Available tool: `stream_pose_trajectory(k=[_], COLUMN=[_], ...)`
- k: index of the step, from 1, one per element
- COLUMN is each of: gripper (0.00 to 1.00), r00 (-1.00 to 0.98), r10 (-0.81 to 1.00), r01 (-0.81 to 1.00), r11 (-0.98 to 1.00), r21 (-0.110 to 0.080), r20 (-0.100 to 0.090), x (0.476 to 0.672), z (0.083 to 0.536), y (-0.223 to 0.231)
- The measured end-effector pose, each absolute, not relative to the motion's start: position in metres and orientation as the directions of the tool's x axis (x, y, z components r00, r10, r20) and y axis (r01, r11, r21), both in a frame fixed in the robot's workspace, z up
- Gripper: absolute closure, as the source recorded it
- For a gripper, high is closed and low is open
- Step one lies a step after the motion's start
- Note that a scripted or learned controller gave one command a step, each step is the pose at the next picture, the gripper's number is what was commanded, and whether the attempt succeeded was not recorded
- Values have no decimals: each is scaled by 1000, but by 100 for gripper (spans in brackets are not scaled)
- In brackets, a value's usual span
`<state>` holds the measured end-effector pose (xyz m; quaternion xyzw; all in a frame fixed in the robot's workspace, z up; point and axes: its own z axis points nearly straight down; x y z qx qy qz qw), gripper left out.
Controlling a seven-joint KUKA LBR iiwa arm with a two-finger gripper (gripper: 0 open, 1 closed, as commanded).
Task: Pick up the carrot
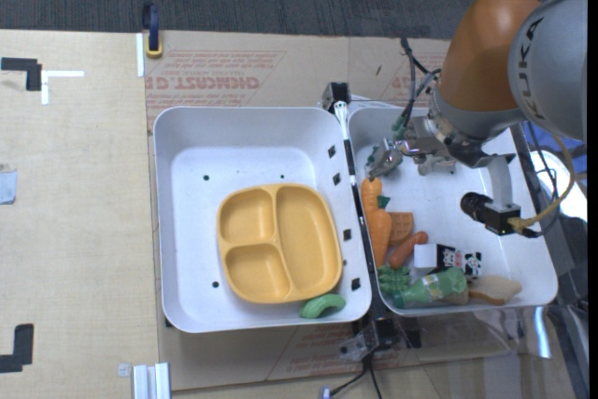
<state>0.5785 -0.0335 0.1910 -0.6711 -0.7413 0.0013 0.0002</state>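
One green piece lies low in the left bin, beside one yellow three-part plate. Right of centre, the tool hangs just above one carrot; its grip I cannot tell.

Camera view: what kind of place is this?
Probably a robot lab pick-and-place bench, not a kitchen. Two white bins sit on taped cardboard; toy food such as a carrot lies beside a yellow divided plate; a KUKA arm reaches in.

Bench was light wood-toned, with a flattened cardboard sheet lying on it. Two white bins sat side by side on the cardboard: left bin, right bin.
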Motion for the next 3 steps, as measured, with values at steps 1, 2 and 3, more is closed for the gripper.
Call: stream_pose_trajectory(k=[1,2,3], gripper=[0,0,0], r00=[-224,-89,151], r10=[975,996,989], r01=[975,996,989], r11=[224,89,-151], r21=[-1,-1,0], r20=[-1,0,-2], x=[596,505,528], z=[91,92,93], y=[-101,-106,-96])
